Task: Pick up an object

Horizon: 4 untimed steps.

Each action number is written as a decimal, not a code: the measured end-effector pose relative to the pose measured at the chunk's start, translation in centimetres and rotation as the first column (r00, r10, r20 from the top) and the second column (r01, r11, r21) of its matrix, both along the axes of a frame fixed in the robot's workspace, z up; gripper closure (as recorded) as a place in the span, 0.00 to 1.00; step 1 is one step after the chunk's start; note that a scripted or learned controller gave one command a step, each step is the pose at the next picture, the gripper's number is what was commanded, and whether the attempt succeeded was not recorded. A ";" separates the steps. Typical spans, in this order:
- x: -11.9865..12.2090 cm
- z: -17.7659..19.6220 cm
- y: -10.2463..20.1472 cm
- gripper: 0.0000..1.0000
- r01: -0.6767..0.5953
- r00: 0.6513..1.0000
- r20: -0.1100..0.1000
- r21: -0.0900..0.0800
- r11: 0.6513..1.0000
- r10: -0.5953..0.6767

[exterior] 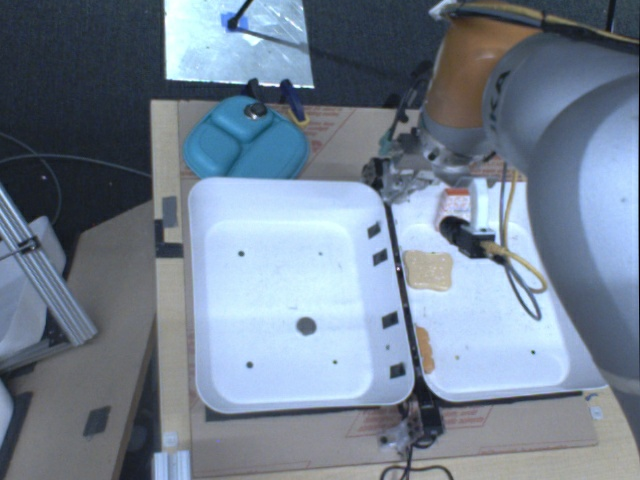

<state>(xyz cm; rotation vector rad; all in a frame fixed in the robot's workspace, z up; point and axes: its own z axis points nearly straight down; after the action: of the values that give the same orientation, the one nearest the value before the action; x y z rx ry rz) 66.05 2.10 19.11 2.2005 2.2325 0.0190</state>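
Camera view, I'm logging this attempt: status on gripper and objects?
Gripper at far end of the bins' shared rim. Tan slice lies loose in right bin. Arm overhangs that bin.

Blue compartment tray (pixel 245 143) on bench (pixel 170 368), back edge; silver sheet (pixel 235 28) beyond it; aluminium rail (pixel 45 278) far left.

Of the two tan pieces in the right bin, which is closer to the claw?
The larger, squarish pale slice; the smaller orange-brown piece lies farther from the claw, lower in the view.
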 end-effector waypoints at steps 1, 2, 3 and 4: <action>-3.7 -0.7 0.1 1.00 0.013 1.000 -0.014 -0.003 1.000 -0.013; -6.7 4.1 11.3 1.00 -0.001 1.000 -0.008 0.003 1.000 0.001; -3.1 -7.7 11.3 1.00 0.009 1.000 -0.017 -0.005 1.000 -0.009; 1.0 -10.7 15.8 1.00 0.007 1.000 -0.007 -0.001 1.000 -0.007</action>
<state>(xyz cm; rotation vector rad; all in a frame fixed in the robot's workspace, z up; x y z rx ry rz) 67.06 17.85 8.43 2.2119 2.2273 0.0103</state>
